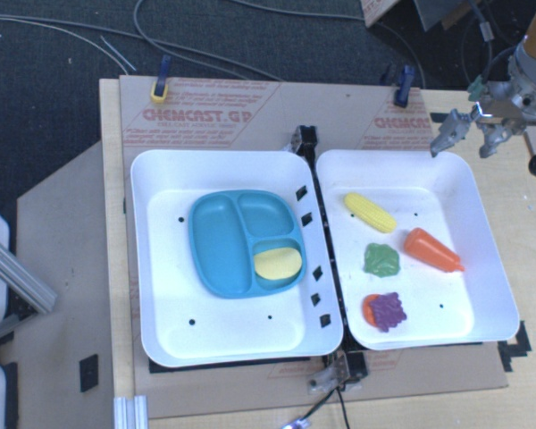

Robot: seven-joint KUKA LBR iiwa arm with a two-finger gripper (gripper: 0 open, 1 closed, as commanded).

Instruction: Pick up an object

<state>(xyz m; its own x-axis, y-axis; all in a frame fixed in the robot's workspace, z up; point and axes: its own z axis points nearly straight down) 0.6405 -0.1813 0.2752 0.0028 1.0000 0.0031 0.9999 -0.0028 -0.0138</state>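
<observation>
Orange plastic, the carrot (pixel 433 250) lies in the right bin (pixel 482 206), near its right wall. It looks light, rigid and smooth; a grasp across the thick end should suit. Beside it lie a ridged yellow corn (pixel 370 212), knobbly green broccoli (pixel 381 259) and purple grapes (pixel 387 310). The gripper (pixel 469 138) hangs above the bin's far corner, fingers spread, holding nothing.

My arm enters at the upper right edge, wrist lowermost. The pincer (pixel 469 138) hangs with both fingers (pixel 448 136) spread apart, pointing down and left, with nothing between them.
</observation>
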